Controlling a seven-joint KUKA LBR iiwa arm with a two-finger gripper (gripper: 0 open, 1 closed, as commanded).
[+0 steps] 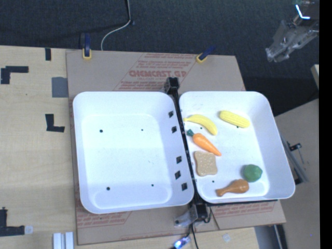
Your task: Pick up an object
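Observation:
The right bin [270,118] holds several toy foods: a yellow banana [203,123], a yellow corn cob [234,119], an orange carrot [206,143], a slice of toast [206,163], a green round vegetable [252,173] and a brown chicken drumstick [233,188]. My gripper [282,48] hangs high at the upper right corner of the view, well above and beyond the right bin, far from all the objects. Nothing shows between its fingers.
The left bin [83,139] sits next to the right one on a brown cardboard sheet [155,71]. Black clips run along the seam between the bins. A cable [120,22] trails at the back over the dark floor.

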